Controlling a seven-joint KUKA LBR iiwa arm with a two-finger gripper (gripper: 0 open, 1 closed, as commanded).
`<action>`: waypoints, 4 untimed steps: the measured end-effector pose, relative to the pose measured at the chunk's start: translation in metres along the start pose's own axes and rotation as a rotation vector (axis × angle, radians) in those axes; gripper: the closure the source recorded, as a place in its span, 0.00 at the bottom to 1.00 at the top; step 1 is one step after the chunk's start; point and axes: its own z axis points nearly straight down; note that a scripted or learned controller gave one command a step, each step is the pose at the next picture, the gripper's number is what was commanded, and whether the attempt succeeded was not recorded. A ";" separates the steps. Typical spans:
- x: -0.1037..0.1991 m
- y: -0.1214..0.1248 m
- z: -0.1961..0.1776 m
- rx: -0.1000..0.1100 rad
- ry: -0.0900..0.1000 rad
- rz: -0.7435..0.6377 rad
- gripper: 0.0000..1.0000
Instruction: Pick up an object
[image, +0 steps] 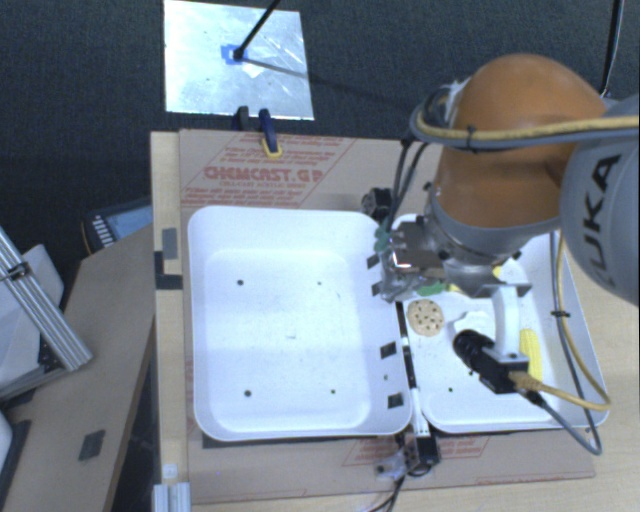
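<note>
The object is a round, tan cookie with dark chips, lying flat in the right bin near its left wall. The gripper hangs just above it; its state cannot be determined.

Two bins are sitting side by side on the surface, the cookie lying in the right bin near the left bin.

Hanging low over the right bin, the arm, a cookie near the bin's left edge.
</note>
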 end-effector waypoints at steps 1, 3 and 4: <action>0.063 0.001 -0.032 -0.011 0.003 -0.005 1.00; 0.132 0.057 -0.179 -0.016 0.003 0.005 1.00; 0.133 -0.003 -0.114 0.001 -0.001 -0.001 1.00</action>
